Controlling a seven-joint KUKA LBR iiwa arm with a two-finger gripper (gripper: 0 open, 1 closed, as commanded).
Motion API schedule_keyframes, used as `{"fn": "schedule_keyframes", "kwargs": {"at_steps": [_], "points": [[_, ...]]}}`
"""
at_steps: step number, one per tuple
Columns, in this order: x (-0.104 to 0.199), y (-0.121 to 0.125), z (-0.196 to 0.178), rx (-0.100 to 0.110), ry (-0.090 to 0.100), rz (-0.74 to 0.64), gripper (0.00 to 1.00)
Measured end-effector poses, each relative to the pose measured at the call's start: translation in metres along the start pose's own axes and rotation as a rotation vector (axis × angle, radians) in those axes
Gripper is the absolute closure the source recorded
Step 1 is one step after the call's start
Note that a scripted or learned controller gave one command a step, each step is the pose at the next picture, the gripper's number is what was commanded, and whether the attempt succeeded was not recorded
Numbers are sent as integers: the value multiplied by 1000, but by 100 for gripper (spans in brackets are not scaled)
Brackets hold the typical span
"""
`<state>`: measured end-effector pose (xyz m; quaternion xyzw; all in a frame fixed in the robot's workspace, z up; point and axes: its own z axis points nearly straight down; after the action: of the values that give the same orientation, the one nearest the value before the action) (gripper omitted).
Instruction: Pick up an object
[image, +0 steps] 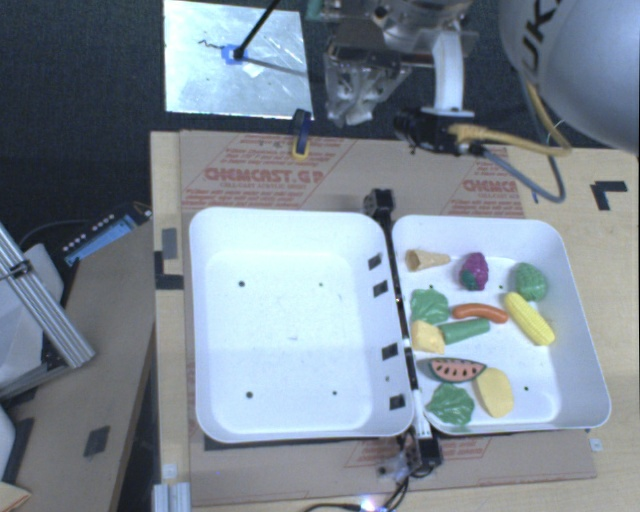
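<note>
The right bin (575, 300) holds several toy foods: a tan wedge (427, 260), purple grapes (474, 270), a green broccoli (530, 282), a yellow corn cob (528, 318), an orange carrot (480, 312), a watermelon slice (457, 370), a yellow potato-like piece (493, 392) and green leafy pieces (450, 405). My gripper (352, 108) hangs high beyond the bins' far edge, above the cardboard, well away from every object. It looks open, with nothing between its fingers.
The left bin (200, 300) sits beside the right one, joined by a black hinge strip (395, 320). A yellow-blue clamp (300, 135) stands on the cardboard's far edge. Grey and yellow cables (500, 150) trail from the arm at the back right.
</note>
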<state>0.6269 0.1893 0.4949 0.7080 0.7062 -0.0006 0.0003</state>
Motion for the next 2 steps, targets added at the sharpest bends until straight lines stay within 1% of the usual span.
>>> {"fn": "schedule_keyframes", "kwargs": {"at_steps": [1, 2], "points": [[-76, 31, 82, 6, -3, 4, 100], [19, -9, 50, -4, 6, -16, 100]]}}
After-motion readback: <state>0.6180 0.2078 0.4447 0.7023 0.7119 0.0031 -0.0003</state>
